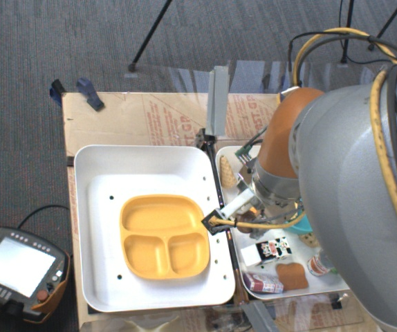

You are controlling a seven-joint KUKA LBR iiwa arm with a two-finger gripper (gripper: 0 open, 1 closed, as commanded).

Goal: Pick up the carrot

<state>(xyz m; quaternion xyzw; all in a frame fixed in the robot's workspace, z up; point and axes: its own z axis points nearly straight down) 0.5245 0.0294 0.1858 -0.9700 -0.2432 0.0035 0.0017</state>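
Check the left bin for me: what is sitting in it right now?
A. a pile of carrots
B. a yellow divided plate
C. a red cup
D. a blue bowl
B: the left bin holds a yellow plate with three compartments, lying flat near its middle.

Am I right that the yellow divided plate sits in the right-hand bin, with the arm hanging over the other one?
Not quite: the camera view shows the yellow divided plate in the left-hand bin, not the right. The arm hangs over the other one, the right-hand bin, as you said.
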